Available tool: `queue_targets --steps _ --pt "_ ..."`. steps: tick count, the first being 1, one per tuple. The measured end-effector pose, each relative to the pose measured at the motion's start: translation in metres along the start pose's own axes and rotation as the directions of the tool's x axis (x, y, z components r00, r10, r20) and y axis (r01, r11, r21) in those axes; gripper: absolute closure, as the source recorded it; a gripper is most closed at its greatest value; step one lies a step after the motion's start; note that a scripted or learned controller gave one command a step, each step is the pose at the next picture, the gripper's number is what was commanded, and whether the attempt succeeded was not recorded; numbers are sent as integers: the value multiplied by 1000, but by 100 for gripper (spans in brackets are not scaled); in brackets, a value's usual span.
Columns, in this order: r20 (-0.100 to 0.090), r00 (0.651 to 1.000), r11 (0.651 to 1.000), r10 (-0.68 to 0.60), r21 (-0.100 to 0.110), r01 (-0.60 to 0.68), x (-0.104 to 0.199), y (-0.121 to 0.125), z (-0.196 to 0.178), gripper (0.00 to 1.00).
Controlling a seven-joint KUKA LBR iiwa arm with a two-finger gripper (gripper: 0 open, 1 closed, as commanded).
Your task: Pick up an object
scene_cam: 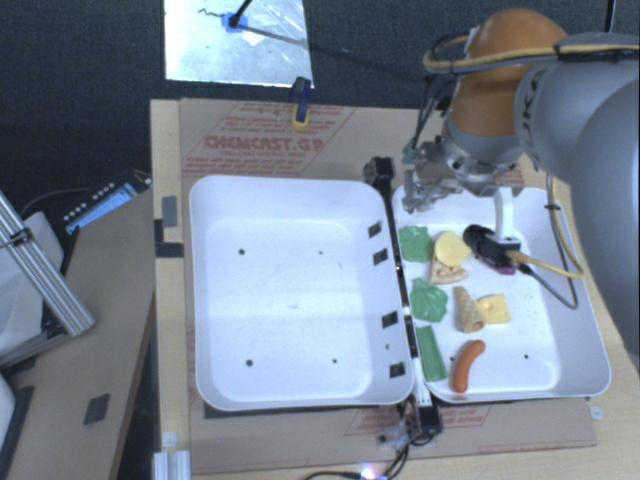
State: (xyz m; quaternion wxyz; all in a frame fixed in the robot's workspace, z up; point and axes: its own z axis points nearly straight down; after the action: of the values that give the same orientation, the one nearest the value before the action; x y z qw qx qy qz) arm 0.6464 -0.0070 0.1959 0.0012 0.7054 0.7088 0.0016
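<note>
Gripper (425,196) over right bin (560,368); finger state unclear. Nearest green piece (414,242) just beside, at 6 o'clock; sausage (467,365) farther.

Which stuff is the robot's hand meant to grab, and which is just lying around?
For the job: hand, sausage, cheese, green leaf, yellow slice.
Lying about: left bin, foil sheet, blue-yellow clamp.

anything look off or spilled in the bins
Nothing looks spilled or damaged. The toy food, such as the sausage and cheese wedge, all lies inside the right bin, bunched against its left wall beside the left bin.
</note>
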Motion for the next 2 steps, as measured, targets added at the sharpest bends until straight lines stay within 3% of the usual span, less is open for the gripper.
queue_targets --steps 1,2 --pt "-3 1000 1000 -8 -10 8 89 12 -99 100" --pt "3 1000 1000 10 6 -10 6 22 -33 100"
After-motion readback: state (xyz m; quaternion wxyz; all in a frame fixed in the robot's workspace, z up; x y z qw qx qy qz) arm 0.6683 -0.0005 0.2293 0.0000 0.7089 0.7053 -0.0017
